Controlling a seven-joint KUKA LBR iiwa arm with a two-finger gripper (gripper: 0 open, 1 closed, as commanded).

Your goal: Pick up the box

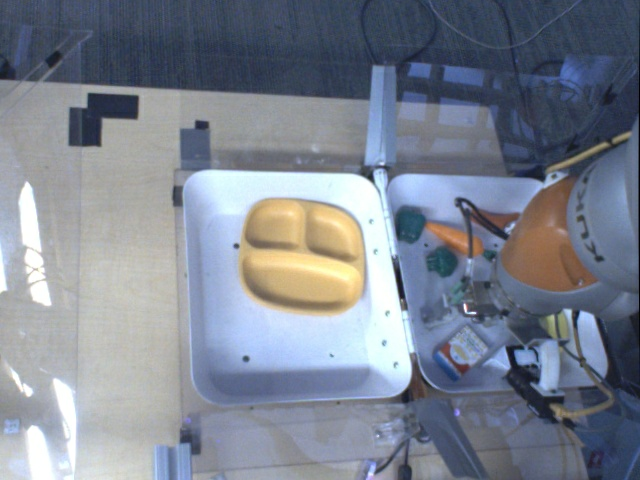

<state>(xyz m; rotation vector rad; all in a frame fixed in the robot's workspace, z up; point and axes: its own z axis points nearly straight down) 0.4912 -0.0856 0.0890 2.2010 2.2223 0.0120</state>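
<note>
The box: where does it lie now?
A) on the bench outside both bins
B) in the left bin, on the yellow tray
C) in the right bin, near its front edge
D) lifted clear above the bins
C: the box lies on the floor of the right bin, near the front edge, just below the gripper.

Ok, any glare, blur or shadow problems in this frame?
Camera view: bright reflection streaks on the clear panel at left; the left bin is evenly lit, with soft shading around the yellow tray; small items under the arm in the right bin look soft and cluttered.
</note>
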